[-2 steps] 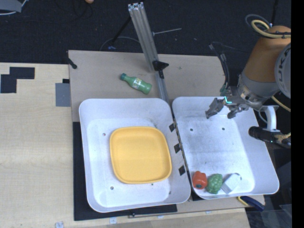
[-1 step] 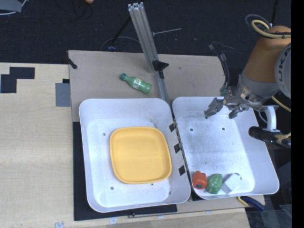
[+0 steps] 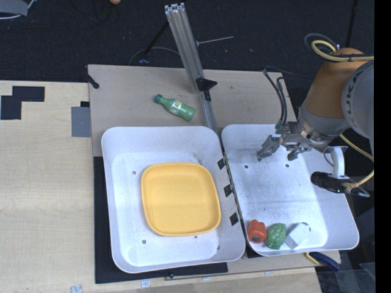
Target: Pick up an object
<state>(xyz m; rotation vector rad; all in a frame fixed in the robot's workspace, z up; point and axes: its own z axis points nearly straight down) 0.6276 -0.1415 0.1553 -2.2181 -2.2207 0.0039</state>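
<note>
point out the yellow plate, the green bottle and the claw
yellow plate [image 3: 181,198], camera view, middle of its flat face, in the left bin
green bottle [image 3: 176,107], camera view, middle of its body, lying on the bench behind the left bin
claw [image 3: 278,151], camera view, midway between its two spread fingertips, above the right bin

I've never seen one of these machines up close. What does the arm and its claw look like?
The arm is thick and rounded, grey, with a wide orange band above the wrist. Pale and black cables loop around it. At its end sits a small dark metal gripper with two thin fingers.
</note>
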